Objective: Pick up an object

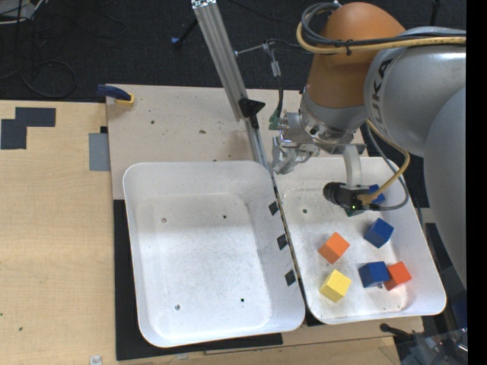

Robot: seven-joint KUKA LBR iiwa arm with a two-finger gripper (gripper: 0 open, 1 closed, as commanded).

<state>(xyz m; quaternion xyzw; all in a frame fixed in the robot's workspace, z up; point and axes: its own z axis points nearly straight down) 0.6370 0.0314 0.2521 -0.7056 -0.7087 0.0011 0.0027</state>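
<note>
From the camera view, two shallow white bins are seen side by side on the bench (pixel 53 226). The left bin (pixel 144 204) is speckled with dark specks on its floor. In the right bin (pixel 426 295), five small blocks are gathered toward the near right part: an orange cube (pixel 333 247), a yellow cube (pixel 335 285), a blue cube (pixel 378 232) set farther back, a second blue cube (pixel 373 273), and a red cube (pixel 398 275) touching that second blue cube on its right. The orange and yellow cubes are near each other but apart.

The arm is reached in from the right, its orange band above the wrist. The end effector (pixel 289 154) is seen at the far edge of the right bin, close to the divide between the bins and well apart from all the cubes. No cube is seen between its fingers; whether it is released or clenched cannot be told.

A slanted metal rail (pixel 224 67) is seen behind the bins.
</note>
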